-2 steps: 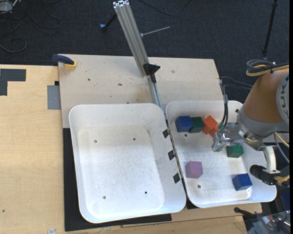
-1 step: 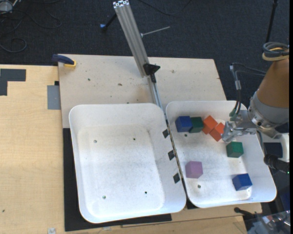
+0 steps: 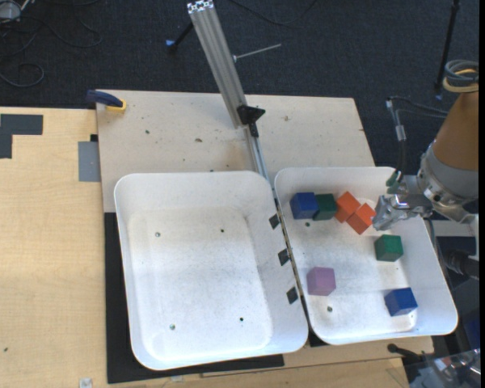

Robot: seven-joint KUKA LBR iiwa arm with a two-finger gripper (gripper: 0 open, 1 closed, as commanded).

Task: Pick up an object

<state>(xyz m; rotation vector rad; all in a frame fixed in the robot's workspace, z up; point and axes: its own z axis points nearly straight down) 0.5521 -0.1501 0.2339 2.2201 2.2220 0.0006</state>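
The right bin (image 3: 436,314) holds several blocks. A blue cube (image 3: 304,204) and a dark green cube (image 3: 326,207) sit side by side at its far left. Two orange blocks (image 3: 355,211) touch each other just right of them. A green cube (image 3: 388,247) lies at the right, a purple cube (image 3: 321,281) in the near middle, and a second blue cube (image 3: 400,301) at the near right. My gripper (image 3: 386,213) hangs low at the bin's right side, right beside the orange blocks and just above the green cube. Nothing is visibly held.
The left bin (image 3: 137,217) lies beside the right one, with black clips along the shared rim (image 3: 281,255). A slanted aluminium bar (image 3: 222,63) rises from the bench behind the bins. A small blue and yellow tool (image 3: 107,99) lies at the bench's far left corner.
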